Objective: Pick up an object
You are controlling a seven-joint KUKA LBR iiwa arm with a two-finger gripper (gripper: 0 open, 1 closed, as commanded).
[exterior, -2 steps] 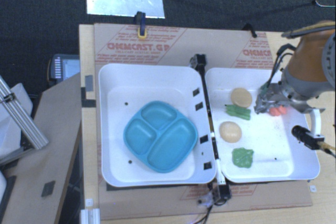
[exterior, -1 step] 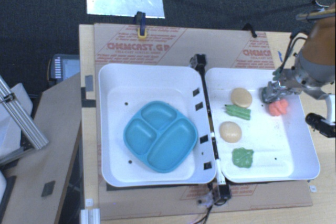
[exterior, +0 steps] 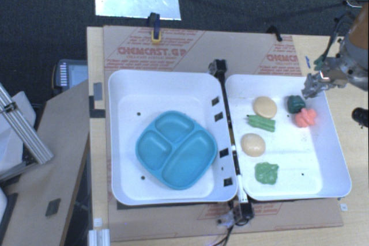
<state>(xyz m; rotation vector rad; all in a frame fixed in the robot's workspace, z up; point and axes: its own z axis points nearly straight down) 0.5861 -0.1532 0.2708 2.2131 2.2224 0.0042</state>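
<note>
the task looks not yet done: the gripper [exterior: 312, 87] is at the far right edge of the right bin [exterior: 334, 164], just beside the dark green object [exterior: 296, 103], which lies on the bin floor, and its state i cannot tell.

Camera: one, fixed above my bench [exterior: 190, 43], angled down; both white bins [exterior: 167, 83] framed, my arm [exterior: 354, 37] entering right.

Wooden bench [exterior: 190, 46], two white bins [exterior: 167, 80] side by side
</note>
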